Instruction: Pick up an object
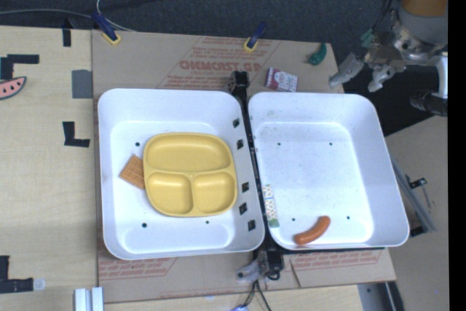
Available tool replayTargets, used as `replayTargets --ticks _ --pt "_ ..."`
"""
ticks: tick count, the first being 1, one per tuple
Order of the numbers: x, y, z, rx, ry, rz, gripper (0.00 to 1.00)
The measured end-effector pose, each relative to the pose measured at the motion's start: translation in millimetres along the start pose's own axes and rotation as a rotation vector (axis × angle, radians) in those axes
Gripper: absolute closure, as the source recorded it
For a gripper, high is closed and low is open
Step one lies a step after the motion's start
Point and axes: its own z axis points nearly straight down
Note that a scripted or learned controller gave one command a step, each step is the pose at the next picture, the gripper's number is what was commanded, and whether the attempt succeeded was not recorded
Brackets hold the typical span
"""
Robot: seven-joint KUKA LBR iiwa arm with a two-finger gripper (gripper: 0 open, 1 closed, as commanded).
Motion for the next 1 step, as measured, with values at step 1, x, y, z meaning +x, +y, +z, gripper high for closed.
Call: replayTargets --ticks 1 --pt "11.7 -111.6 121.5 0.002 0.001 0.001 0.00"
